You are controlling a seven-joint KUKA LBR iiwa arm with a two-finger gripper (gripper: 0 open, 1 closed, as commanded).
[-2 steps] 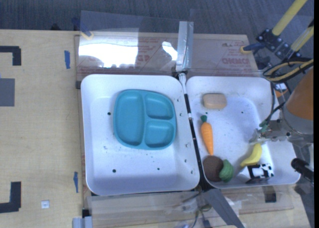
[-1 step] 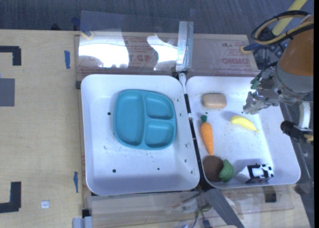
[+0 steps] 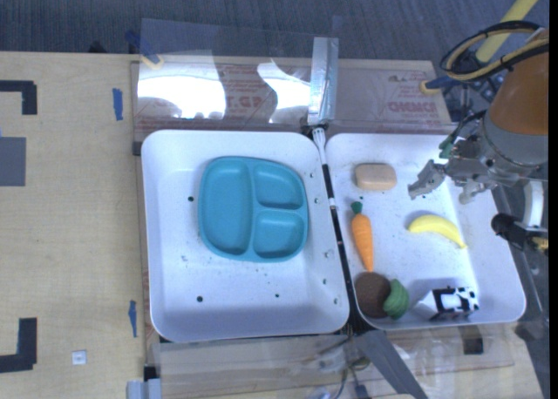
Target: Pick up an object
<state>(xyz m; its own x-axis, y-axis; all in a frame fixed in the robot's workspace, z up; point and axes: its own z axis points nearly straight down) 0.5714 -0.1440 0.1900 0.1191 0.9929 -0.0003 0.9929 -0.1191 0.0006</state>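
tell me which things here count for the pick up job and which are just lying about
For the job: gripper over the right bin; candidates in that bin: banana, carrot, tan block, brown ball, green piece, black and white toy.

Lying about: blue divided tray in the left bin.

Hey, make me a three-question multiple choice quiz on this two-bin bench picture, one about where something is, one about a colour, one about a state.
1. Where is the divided tray?
A. left bin
B. right bin
C. on the bench outside the bins

2. What colour is the toy carrot?
A. purple
B. orange
C. white

3. How does the banana stand to the gripper?
A. lying loose in the bin, below the gripper in the view
B. gripped and lifted
C. resting on the tray

Answers: 1 A, it sits inside the left bin. 2 B, orange body, green top. 3 A, it rests on the bin floor, untouched.
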